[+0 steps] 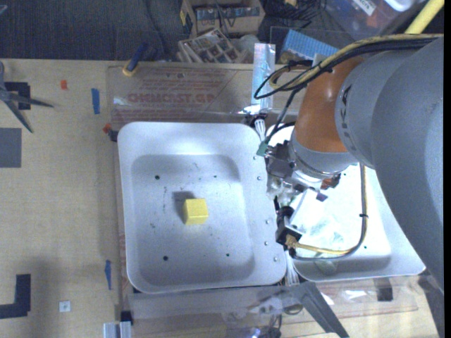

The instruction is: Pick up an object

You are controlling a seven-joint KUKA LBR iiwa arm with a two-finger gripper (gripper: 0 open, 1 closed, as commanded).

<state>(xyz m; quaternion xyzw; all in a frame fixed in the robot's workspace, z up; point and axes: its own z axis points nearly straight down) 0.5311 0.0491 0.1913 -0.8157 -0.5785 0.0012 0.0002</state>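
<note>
A small yellow block (196,210) lies alone near the middle of the left bin (135,141). The arm reaches in from the right. Its gripper (299,204) points down into the right bin (403,259), close to that bin's left wall and just past the divide between the bins. The yellow block sits well to the gripper's left, apart from it. The wrist and orange band hide much of the right bin. Beneath the gripper a pale, washed-out shape (325,228) with faint green marks rests on the right bin's floor; what it is cannot be made out.
A yellow cable (331,248) loops low over the right bin's front. Behind the bins lies a clear panel with red lettering (176,90), with boxes and cables further back. Small blue and black items dot the wooden bench (56,189) to the left.
</note>
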